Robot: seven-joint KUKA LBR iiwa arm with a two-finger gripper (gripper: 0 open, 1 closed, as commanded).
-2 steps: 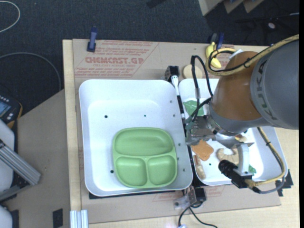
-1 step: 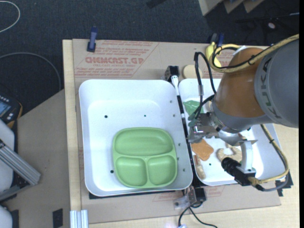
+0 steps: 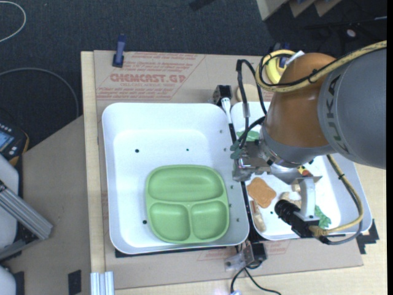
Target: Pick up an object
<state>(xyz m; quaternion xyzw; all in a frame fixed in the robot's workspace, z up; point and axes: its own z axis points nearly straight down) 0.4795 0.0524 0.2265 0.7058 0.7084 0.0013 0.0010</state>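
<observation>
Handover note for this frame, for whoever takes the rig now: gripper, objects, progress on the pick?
Gripper: low over the right bin, by its left wall; nothing visibly held.
Objects: brown toast-like piece lies in the right bin just beside the gripper, with a pale piece next to it. Green divided plate lies in the left bin.
Done: arm is over the right bin.
Left: grasp and lift an object.

Green three-compartment plate [image 3: 186, 203] lies flat in the view-left bin [image 3: 123, 140], toward its near edge. Grey arm with orange band [image 3: 307, 115] hangs over the view-right bin [image 3: 336, 198], hiding most of it. Brown toast-like piece [image 3: 263, 192] lies by that bin's left wall, with a pale piece [image 3: 258, 219] just beside it. Both bins sit on the bench [image 3: 153, 72].
</observation>
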